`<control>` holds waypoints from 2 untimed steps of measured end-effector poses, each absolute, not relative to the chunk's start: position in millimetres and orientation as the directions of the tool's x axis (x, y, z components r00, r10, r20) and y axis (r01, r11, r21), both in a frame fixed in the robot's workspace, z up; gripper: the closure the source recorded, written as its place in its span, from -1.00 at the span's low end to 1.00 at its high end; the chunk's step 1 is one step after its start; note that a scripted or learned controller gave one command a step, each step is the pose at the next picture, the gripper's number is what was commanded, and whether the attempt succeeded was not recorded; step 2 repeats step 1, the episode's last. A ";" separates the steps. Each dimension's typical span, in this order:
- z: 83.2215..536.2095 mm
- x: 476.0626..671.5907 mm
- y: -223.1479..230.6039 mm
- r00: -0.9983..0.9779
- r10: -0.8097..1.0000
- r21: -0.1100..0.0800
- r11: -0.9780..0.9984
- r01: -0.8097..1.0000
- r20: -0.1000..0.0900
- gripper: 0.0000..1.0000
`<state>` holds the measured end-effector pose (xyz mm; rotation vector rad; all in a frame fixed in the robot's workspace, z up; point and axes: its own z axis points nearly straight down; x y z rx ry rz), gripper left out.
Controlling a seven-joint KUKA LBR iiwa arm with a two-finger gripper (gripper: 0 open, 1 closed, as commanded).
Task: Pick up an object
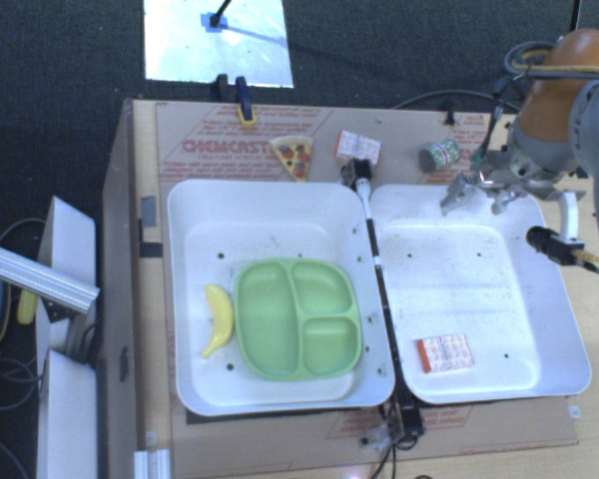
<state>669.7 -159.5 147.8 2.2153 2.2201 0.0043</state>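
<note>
Red-and-white packet [445, 352] lies flat in the right bin [539, 297], near its front wall, well below and slightly left of the pincer [476, 193]. Pincer hovers over that bin's back rim, fingers apart, nothing between them. Left bin [195, 228]: green divided plate [298, 317], banana [218, 318] touching its left edge, far left of pincer.

— What sits beyond the bins?
— A pizza-slice toy [294, 156], a small printed card [357, 147] and a little can [440, 154] on the cardboard board [220, 138] — plus a blue clamp [244, 100].
</note>
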 end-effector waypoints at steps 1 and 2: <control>146.9 669.3 -158.9 -0.003 1.000 0.004 0.003 1.000 -0.001 -1.00; 146.9 669.3 -158.9 -0.003 1.000 0.004 0.003 1.000 -0.001 -1.00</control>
